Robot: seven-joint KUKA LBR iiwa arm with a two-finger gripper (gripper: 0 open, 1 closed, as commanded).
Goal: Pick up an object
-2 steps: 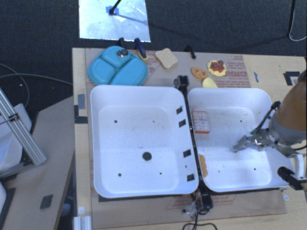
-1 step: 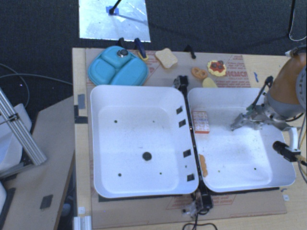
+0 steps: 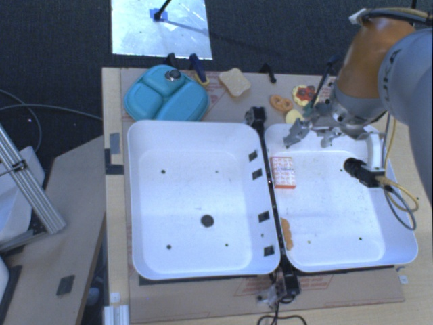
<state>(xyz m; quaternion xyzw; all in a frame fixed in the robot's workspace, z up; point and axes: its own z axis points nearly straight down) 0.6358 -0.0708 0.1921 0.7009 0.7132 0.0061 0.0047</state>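
Two shallow white bins are seen side by side. In the left bin (image 3: pixel 177 181) a single small dark disc (image 3: pixel 207 220) lies on the floor, below the middle. In the right bin (image 3: pixel 338 215) a printed card (image 3: pixel 283 172) with red markings lies flat in the upper left part. An orange-brown piece (image 3: pixel 286 233) is set against the left wall further down.

The gripper (image 3: pixel 311 135) is held over the upper rim of the right bin, up and to the right of the card and apart from it. Its two grey fingers (image 3: pixel 293 137) appear to be spread, with nothing between them.

Beyond the bins, at the upper left, a blue divided tray (image 3: pixel 166 95) and a bread slice (image 3: pixel 235 81) are seen. Several small yellow and red things (image 3: pixel 302 93) behind the gripper are partly covered and cannot be made out. The upper right corner of the right bin is hidden by the arm (image 3: pixel 379 53).
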